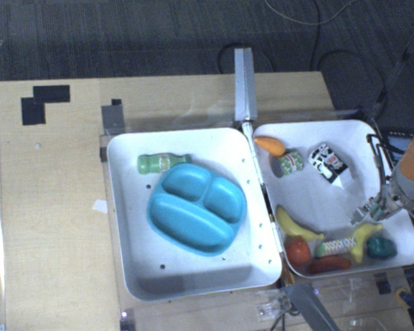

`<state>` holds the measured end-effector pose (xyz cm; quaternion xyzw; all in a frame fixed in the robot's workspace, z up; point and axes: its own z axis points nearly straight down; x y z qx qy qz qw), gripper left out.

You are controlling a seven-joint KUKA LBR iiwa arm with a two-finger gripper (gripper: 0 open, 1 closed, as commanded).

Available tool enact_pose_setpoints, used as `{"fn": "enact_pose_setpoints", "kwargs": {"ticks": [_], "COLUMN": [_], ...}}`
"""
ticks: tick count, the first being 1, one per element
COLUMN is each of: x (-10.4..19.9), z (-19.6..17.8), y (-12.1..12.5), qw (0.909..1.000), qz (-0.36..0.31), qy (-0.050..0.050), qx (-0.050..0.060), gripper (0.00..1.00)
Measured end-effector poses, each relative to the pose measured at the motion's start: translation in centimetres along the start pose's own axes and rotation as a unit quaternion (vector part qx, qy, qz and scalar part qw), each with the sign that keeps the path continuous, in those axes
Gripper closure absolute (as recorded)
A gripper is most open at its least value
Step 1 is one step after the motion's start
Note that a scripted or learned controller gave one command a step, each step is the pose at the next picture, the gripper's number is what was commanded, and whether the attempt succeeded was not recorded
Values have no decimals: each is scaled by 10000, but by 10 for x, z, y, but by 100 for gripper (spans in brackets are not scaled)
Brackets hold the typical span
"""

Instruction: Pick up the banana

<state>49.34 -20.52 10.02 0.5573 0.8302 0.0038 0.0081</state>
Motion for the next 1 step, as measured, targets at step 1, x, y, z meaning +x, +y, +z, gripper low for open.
{"fn": "enact_pose_setpoints", "kwargs": {"ticks": [1], "x": [74], "z": [-49], "y": [35], "qw": [9948], "qz": [1018], "qy": [30], "qx": [59], "gripper": [100]}}
